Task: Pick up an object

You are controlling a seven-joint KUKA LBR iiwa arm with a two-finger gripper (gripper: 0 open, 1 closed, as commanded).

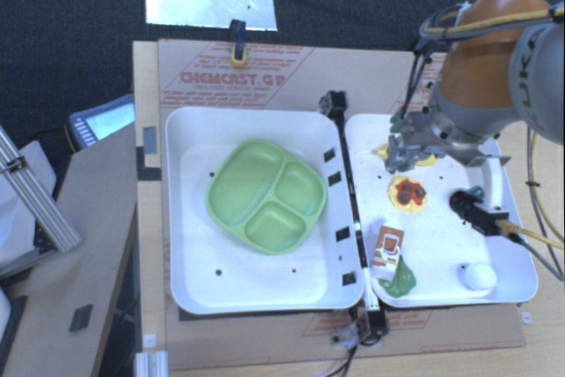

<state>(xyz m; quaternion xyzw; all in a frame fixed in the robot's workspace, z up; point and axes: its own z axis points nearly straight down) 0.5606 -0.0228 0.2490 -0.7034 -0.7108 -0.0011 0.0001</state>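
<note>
My gripper (402, 156) hangs over the far left part of the right bin (516, 282). Just beneath and beside it lies a yellow object (427, 160), mostly hidden by the gripper. A round yellow and red toy (408, 193) lies a little nearer the front. Toward the front left of this bin are an orange and white packet (387, 246) and a green object (402, 279). A white ball (479, 276) rests at the front right. A small teal piece (478, 190) peeks out by the wrist.
The left bin (190, 278) holds a light green divided plate (266, 195). A black clip-studded divider (347, 190) separates the two bins. The arm's orange band (490, 40) looms over the right bin's far side.
</note>
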